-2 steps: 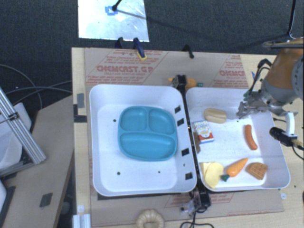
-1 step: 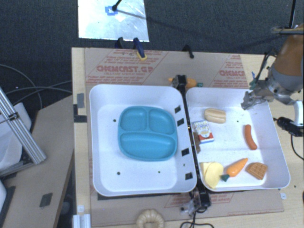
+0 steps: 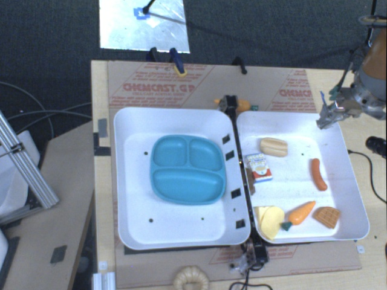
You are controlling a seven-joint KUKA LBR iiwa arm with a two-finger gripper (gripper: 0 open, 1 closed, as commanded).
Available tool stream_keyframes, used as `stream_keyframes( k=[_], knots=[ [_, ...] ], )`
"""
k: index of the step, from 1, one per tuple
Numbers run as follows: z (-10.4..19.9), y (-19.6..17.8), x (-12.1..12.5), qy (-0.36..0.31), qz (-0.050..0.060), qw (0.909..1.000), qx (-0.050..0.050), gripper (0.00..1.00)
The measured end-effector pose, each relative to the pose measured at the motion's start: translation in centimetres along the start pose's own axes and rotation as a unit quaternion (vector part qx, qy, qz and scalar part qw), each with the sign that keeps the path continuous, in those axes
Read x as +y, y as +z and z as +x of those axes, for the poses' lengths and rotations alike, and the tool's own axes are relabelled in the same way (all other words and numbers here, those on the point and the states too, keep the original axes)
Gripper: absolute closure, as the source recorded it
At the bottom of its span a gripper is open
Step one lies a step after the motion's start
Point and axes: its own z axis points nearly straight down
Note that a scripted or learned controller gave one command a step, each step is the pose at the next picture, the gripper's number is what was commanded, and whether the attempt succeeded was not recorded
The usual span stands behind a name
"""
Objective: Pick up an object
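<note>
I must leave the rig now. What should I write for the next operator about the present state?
Tool: above the right bin's far right corner, holding nothing visible.
Right bin: bread roll, small carton, sausage, carrot, waffle, yellow piece.
Left bin: blue divided plate.
Done: nothing picked up.
Left: descend, grasp one object, lift it.

Bread roll [image 3: 273, 146], carton [image 3: 258, 166], sausage [image 3: 318, 174], carrot [image 3: 300, 213], waffle [image 3: 326, 217] lie apart in the right bin [image 3: 302, 122].

High slanted overhead view; both bins [image 3: 181, 116] framed
</note>
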Motion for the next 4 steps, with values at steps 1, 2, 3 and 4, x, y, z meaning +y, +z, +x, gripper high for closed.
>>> stream_keyframes(
  k=[1,2,3,4],
  knots=[
    [4.4,-1.3,-2.9,-0.002,0.003,1.0,0.001,1.0],
    [8.6,0.0,-5.5,-0.002,0.005,1.0,0.002,1.0],
    [12.4,-0.8,-9.1,-0.002,0.004,1.0,0.002,1.0],
    [13.5,0.3,-8.2,-0.001,0.004,1.0,0.001,1.0]
  ],
)
